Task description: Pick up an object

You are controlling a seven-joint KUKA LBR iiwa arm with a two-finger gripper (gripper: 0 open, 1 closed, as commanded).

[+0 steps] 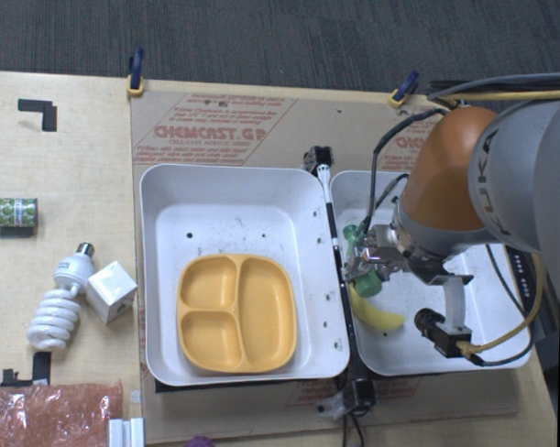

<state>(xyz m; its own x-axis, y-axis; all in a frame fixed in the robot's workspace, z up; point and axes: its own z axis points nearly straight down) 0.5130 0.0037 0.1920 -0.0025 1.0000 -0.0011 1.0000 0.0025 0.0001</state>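
Closest to the lens, the grey arm with its orange band (452,169) reaches over the right bin (495,358). Its gripper (369,260) hangs by the bin's left wall; whether it is open or shut cannot be told. A banana (376,312) lies just below it, long axis slanting from upper left to lower right, beside a green object (367,284). The left bin (158,287) holds a yellow divided plate (237,313). Cardboard (210,128) behind reads "CHEMCAST".

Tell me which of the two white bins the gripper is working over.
The right bin, holding the banana; the gripper hangs over it. The left bin holds the yellow divided plate.
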